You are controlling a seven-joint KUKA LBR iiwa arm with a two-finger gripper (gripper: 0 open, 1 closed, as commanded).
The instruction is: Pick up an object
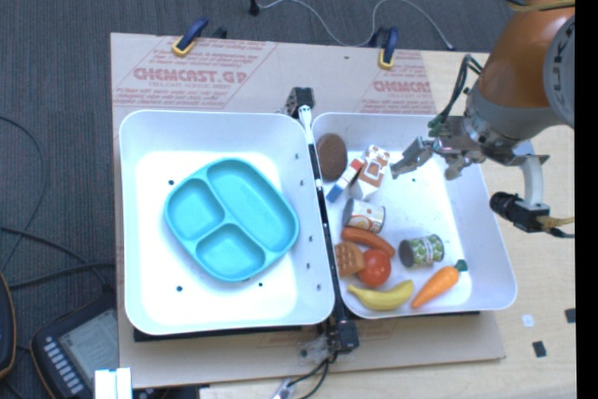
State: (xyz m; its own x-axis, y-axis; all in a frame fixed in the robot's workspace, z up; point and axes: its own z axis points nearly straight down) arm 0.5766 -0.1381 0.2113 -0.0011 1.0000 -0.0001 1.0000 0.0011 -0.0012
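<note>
Your gripper [437, 158] hangs spread wide, holding nothing. Below-left of it: one carrot [436, 285], one banana [380, 296], one tomato [376, 269], one can [422, 250].

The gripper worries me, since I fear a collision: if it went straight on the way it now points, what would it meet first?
Probably the small white-and-red carton, nearest in line with the gripper pointing left. Depth is unclear, so it could pass above.

Arm [523, 75]: grey casing, broad orange band above wrist; black cable alongside; metal gripper [432, 154] fitted.
</note>
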